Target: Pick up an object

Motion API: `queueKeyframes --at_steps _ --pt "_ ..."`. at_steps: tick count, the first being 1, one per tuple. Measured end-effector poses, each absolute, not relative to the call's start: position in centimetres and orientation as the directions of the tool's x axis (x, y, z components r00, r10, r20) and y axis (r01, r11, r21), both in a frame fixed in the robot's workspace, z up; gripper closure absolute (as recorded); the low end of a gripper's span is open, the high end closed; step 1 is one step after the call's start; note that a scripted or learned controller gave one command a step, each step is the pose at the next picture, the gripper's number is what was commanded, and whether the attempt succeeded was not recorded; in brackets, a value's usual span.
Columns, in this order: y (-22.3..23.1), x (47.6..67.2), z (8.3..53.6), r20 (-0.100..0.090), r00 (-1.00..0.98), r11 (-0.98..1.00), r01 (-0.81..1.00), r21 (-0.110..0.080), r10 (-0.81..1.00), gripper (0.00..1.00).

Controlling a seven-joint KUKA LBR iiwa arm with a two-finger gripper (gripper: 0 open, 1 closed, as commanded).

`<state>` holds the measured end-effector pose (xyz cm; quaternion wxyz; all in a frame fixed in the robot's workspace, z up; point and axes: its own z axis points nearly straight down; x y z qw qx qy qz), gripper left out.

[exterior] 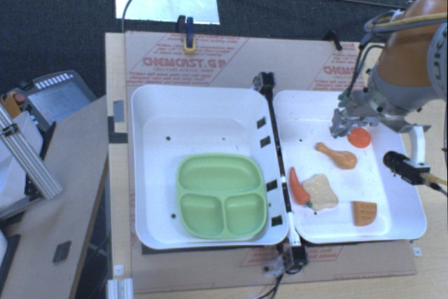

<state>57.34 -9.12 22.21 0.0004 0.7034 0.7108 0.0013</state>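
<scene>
In the right bin (392, 182) lie several toy foods: a round orange-red piece (360, 138), a tan drumstick (337, 155), a red chili-like piece (299, 186), a beige bread slice (320, 191) and an orange wedge (364, 212). My gripper (342, 124) hangs low over the back of that bin. Its tip is just left of the orange-red piece and above the drumstick. Nothing is visibly held.
The left bin (161, 150) holds a green divided plate (222, 196) at its front. A black clip strip (274, 150) runs between the two bins. A black fitting (404, 167) juts over the right bin's right side.
</scene>
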Motion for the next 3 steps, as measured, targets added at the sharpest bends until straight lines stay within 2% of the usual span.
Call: queueKeyframes --at_steps 3 --pt "6.4 60.6 23.2 0.002 -0.01 0.01 1.0 0.003 1.0 1.0"
